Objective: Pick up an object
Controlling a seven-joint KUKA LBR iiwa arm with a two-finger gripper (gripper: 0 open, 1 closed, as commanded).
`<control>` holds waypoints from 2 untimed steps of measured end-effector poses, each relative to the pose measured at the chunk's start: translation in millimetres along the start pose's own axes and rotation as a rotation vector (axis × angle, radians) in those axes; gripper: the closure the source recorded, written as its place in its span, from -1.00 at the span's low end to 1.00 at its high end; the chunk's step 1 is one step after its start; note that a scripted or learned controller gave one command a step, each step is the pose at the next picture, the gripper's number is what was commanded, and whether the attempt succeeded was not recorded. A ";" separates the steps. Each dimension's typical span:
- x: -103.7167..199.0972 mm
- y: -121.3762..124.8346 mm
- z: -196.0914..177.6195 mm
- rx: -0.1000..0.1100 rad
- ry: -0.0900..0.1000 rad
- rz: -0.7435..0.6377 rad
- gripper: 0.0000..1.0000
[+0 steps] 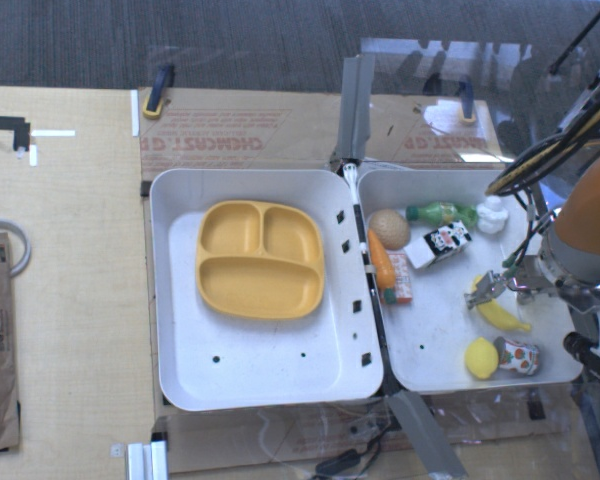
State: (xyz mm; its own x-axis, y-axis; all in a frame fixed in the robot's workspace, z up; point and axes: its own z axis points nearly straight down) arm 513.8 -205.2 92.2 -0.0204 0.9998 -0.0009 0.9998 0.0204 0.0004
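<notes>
Our tool (488, 290) hangs low in the right bin (435, 363), just over the banana (504, 315); we cannot tell its state. We see a lemon (481, 359) near it, and a yellow plate (261, 259) in the left bin (260, 373).

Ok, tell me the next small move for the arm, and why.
Probably a short descent straight onto the banana. The end effector sits at the banana's upper end in the right bin, and nothing is visibly between its fingers. The lemon lies clear below, so a small drop looks unobstructed.
</notes>
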 end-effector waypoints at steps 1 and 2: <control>-0.6 0.2 -9.1 0.000 -0.001 0.003 1.00; 55.2 14.3 -96.8 0.003 -0.001 0.146 1.00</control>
